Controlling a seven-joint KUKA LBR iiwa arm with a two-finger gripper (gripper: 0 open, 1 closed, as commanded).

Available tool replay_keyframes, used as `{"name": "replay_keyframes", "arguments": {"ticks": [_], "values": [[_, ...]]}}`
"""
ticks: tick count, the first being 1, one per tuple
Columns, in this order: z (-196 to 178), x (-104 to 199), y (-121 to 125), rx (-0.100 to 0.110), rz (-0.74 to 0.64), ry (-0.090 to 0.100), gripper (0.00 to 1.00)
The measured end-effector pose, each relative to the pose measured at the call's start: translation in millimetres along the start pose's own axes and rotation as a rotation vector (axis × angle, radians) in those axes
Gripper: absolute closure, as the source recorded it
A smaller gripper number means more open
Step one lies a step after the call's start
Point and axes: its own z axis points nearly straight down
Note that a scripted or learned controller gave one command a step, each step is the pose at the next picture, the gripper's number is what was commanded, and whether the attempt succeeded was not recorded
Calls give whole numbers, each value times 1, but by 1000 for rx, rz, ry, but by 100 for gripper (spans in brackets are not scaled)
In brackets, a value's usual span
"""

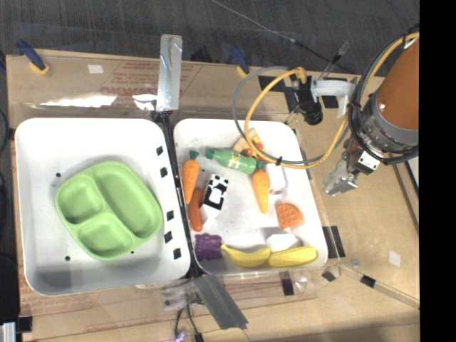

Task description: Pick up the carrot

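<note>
**A:** Where was your gripper (344,183) at that point?

**B:** Out past the right wall of the right bin (305,161), over the bare bench (377,226), hanging below the grey wrist. It held nothing. Whether it was wide or narrow, you couldn't tell from that slanted view, so I won't guess.

**A:** And the carrot?

**B:** Two orange pieces looked like carrots. The nearer carrot (261,189) lay a short way to the gripper's left, inside the bin, its thick end up toward the green bottle (233,161) and its tip pointing down. Just beside it, on the gripper's side and slightly lower, sat the waffle (290,215). The other carrot (190,180) lay well beyond, against the bin's far left wall, with a reddish piece below it.

**A:** What should you have done to make the step good?

**B:** In my judgement, you should have gone for the nearer one. You needed to lift clear of the bin wall, travel left, and turn the wrist so the grip closed across the carrot's narrow width, not along its length. Aim for the thick upper half, since the taper could let it slip. The yellow cable (251,112) looped over that corner, and the bottle sat near the top end, so you should have come straight down and stayed off both.
</note>
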Motion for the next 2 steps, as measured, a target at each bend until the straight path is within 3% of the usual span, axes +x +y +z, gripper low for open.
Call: {"name": "replay_keyframes", "arguments": {"ticks": [1,2], "values": [[-39,4,-2,3,-254,2,100],[16,-18,10,3,-296,-5,100]]}}
